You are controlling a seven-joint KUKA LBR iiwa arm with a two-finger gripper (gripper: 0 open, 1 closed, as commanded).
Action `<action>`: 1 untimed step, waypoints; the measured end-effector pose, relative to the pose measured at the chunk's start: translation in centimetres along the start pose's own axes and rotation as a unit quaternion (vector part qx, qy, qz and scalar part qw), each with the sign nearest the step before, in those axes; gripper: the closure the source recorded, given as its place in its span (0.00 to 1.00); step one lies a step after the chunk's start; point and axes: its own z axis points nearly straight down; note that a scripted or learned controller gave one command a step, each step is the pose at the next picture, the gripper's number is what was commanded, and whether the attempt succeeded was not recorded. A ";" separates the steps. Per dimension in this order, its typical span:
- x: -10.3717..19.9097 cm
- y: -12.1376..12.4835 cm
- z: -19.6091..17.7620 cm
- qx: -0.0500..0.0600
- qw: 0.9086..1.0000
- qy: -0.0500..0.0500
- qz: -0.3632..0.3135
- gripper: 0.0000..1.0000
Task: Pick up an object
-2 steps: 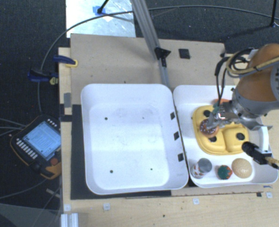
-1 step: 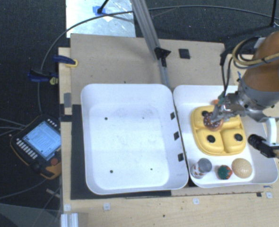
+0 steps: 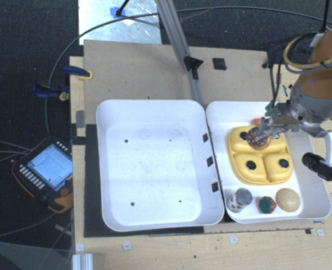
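Hovering low over the right bin (image 3: 323, 207), the tool (image 3: 261, 135) sits on the far left corner of a yellow tray (image 3: 261, 170), right at a small brown thing (image 3: 260, 143) that lies in one of the tray's dimples. Whether the tool is wide, narrow or clamped on that brown thing I cannot tell; its tip is a blur of grey metal against the thing, and nothing shows clearly between its parts.

Nearest the camera, in front of the tool along the bin's front wall, lie three small things: a grey ball (image 3: 243, 196), a green and red ball (image 3: 267, 205) and a tan egg (image 3: 287, 199), all well apart from the tool.

To the tool's left is the left bin (image 3: 107, 151), and beyond the tool the brown worktop (image 3: 138, 72).

As I judge it, the reach is done and the grasp is in hand. Left to do: close on the brown thing, if that is not done, and lift it off the tray. No lift shows yet.
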 end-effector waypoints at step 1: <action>5.5 -0.8 1.1 0.003 1.000 0.001 -0.002 1.00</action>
